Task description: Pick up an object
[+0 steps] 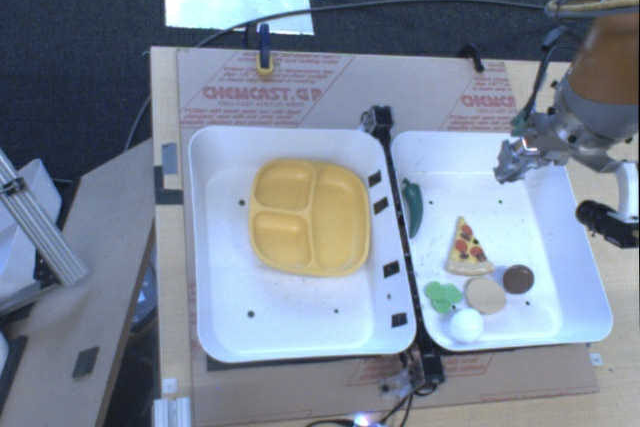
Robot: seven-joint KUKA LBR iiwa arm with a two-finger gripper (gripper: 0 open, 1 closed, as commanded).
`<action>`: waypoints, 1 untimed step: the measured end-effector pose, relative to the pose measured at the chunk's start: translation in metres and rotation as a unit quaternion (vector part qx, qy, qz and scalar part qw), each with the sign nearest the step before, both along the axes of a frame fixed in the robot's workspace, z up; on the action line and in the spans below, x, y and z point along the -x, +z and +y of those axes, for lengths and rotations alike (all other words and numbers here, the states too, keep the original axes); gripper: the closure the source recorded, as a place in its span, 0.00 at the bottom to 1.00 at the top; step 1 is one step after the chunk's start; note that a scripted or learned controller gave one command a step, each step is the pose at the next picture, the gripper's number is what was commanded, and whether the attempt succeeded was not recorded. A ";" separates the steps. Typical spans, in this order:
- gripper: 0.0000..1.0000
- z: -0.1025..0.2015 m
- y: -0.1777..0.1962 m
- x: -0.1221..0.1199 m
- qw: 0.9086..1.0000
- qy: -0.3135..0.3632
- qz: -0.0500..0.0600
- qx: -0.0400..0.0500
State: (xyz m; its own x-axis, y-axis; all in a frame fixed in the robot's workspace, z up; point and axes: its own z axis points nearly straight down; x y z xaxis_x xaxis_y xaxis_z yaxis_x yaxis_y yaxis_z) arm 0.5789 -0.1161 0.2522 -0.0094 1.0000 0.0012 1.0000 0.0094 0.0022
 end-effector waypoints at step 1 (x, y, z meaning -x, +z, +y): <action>1.00 0.052 -0.012 0.003 1.000 0.000 0.000 0.000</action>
